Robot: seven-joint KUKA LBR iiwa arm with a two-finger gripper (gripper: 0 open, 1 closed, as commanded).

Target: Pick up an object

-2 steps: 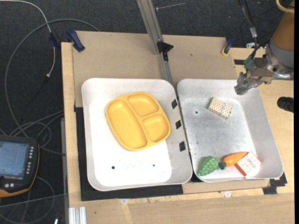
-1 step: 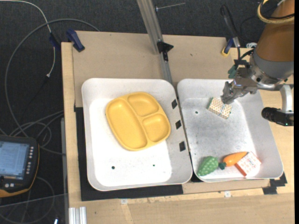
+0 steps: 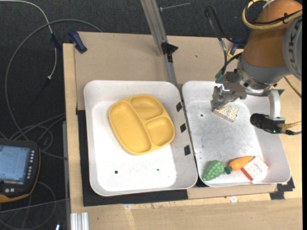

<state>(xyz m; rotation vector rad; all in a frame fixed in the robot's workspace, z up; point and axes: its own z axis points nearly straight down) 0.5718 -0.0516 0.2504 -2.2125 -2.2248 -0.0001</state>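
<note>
Overhead: gripper [image 3: 223, 101] above right bin's [image 3: 206, 143] far end, touching small patterned box [image 3: 227, 112]; finger spread impossible to tell. Green toy [image 3: 214, 170], carrot [image 3: 241, 163], orange-white carton [image 3: 255, 168] along near wall.

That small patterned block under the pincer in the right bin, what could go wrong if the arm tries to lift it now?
The pincer sits over the upper left edge of the small patterned block, so an off-centre grip might slip or tip it. The block lies tilted, which could let it twist free. It is near the right bin's top wall, so a nudge might push it against that wall.
</note>
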